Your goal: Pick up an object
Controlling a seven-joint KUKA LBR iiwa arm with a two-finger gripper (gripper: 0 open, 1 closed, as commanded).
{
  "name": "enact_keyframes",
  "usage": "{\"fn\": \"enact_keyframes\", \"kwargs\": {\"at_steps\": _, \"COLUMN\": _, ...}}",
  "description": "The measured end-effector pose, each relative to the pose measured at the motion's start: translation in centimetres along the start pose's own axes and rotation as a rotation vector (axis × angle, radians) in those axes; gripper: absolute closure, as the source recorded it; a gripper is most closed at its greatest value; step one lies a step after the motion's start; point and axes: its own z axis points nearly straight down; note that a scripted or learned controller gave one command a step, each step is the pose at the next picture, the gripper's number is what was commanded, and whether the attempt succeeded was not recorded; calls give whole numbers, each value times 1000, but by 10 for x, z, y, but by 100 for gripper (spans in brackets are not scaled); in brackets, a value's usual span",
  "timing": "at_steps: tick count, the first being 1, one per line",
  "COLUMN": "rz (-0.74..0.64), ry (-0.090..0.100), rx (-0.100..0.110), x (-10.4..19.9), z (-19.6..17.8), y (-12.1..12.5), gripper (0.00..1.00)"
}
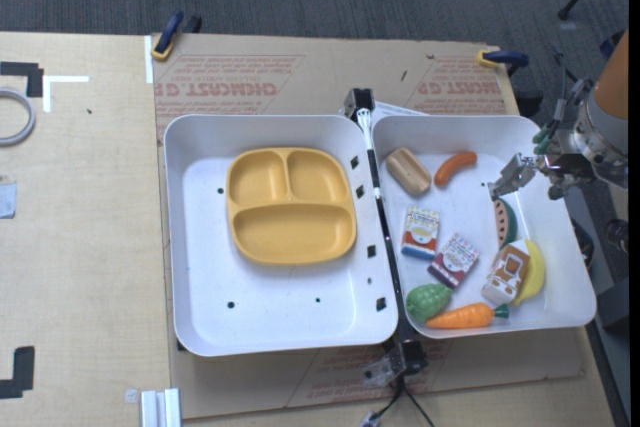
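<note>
Two shallow white bins sit side by side on a cardboard-covered tabletop (90, 265), seen from above at a slant. The left bin (190, 245) holds a yellow divided plate (291, 205) with three sections. Everything else is placed here relative to that plate.

The right bin (570, 305) lies just right of the plate's bin, the two touching along a clipped seam. Nearest the plate, at the bin's upper left, is a tan bread roll (408, 171). Right of it lies an orange-red sausage (455, 166). Below the roll sits a small white and red carton (421, 233), and beside that a small red and white patterned box (456, 258); their print is too small to read. Further right are a watermelon slice (503, 220), a banana (534, 273) and a brown and white juice box (506, 275) resting against the banana. Along the bin's lower edge lie a green leafy vegetable (428, 301) and an orange carrot (464, 316), touching each other.

The end effector (516, 174) hangs over the right bin's upper right area, just above the watermelon slice, far right of the plate. Its fingers appear slightly spread with nothing between them.

Red mirrored lettering is printed on the cardboard above the bins, not clearly legible.
</note>
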Motion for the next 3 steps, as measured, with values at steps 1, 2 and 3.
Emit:
{"fn": "enact_keyframes", "kwargs": {"at_steps": 1, "rz": 24, "ry": 0, "rx": -4, "x": -33, "z": 149, "y": -48, "gripper": 0}}
{"fn": "enact_keyframes", "kwargs": {"at_steps": 2, "rz": 25, "ry": 0, "rx": -4, "x": -34, "z": 140, "y": -47, "gripper": 100}}
{"fn": "enact_keyframes", "kwargs": {"at_steps": 3, "rz": 169, "ry": -1, "rx": -2, "x": -6, "z": 37, "y": -50, "gripper": 100}}
